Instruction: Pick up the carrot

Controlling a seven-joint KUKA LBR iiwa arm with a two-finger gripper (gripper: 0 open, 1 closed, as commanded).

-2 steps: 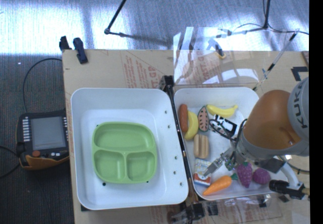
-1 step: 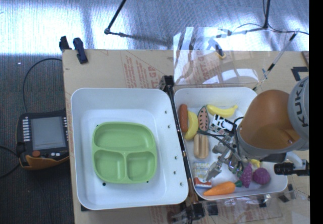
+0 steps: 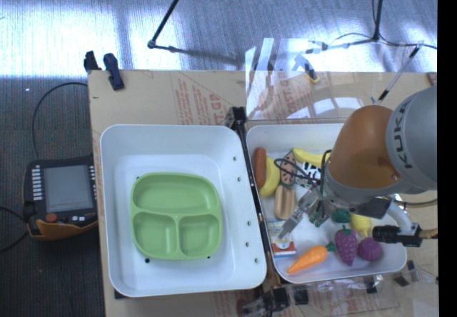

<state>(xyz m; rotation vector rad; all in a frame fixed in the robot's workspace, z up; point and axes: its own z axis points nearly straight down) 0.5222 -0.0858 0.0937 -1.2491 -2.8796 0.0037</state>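
Orange carrot (image 3: 308, 259) lies near the front edge of the right bin (image 3: 335, 276), tip toward the bin divider, green top beside the purple grapes (image 3: 346, 245). Hand (image 3: 303, 214) hovers just above-left of it, fingers spread, gripping nothing. Best approach: shift slightly toward the carrot's middle, straddle across its width, avoid the grapes.

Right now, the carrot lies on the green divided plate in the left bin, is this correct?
Not quite. The carrot lies in the right bin, near its front edge beside the purple grapes. The green divided plate is in the left bin, as the camera view shows.
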